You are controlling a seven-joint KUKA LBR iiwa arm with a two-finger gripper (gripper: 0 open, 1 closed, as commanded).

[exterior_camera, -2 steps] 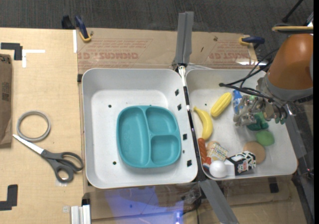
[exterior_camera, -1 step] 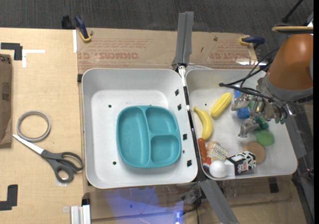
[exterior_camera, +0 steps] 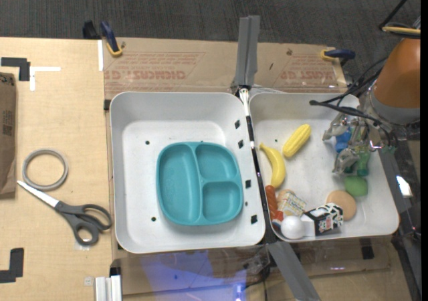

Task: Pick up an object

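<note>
In the right bin [exterior_camera: 384, 216], the gripper [exterior_camera: 351, 152] hangs over a green toy [exterior_camera: 356, 186]. I cannot tell its state. A banana [exterior_camera: 274, 164] and corn [exterior_camera: 296, 140] lie left.

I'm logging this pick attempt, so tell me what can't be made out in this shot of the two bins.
- Gripper, camera view: cables and blur hide how its fingers stand, and whether anything is held.
- Green object: the gripper partly covers it, so its shape is unclear.
- Arm: cut off by the picture's edge.
- Items in the right bin's near corner, by the white ball: crowded and overlapping, too small to identify.
</note>
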